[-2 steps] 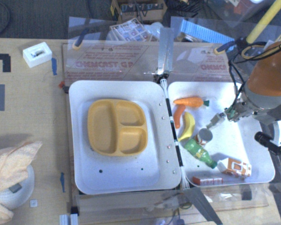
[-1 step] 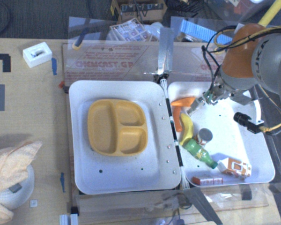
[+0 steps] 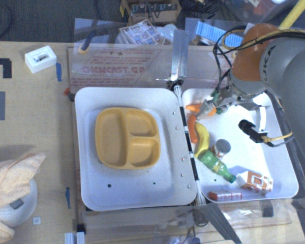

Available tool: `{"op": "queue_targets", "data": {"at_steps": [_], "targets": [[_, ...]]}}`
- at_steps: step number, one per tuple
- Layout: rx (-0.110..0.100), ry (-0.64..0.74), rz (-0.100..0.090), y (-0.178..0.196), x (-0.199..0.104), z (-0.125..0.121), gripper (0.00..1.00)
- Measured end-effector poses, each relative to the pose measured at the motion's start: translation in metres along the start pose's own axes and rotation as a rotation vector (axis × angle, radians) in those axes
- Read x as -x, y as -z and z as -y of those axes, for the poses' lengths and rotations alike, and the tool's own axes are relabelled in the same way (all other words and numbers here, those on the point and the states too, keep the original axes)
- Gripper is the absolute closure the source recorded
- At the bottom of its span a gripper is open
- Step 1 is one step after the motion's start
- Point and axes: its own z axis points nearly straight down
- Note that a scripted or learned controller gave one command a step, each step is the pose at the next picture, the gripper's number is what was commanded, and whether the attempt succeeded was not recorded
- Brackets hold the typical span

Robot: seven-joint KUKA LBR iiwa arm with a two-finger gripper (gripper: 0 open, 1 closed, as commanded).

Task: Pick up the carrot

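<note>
Camera view: jaws [image 3: 209, 109] beside carrot [image 3: 192, 127]

Your arm [image 3: 274, 60] reaches in from the right, its gripper [image 3: 212, 105] lowered near the right bin's [image 3: 284, 187] far-left corner.

The carrot [image 3: 192, 128] is orange and long, and it lies flat in the right bin, close to that bin's left wall. It runs from far to near along the wall — its far end is up by the far left corner. Its near end touches the yellow banana [image 3: 202, 139], which lies just to its right and a bit nearer
</note>
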Motion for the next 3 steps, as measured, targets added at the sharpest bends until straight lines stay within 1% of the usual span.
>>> {"op": "queue_targets", "data": {"at_steps": [1,2,3], "targets": [[-0.004,0.002,0.005,0.010,0.001,0.001,1.00],[0.003,-0.029,-0.002,0.100,-0.070,-0.019,1.00],[0.001,0.198,-0.003,0.099,-0.044,0.083,1.00]]}}
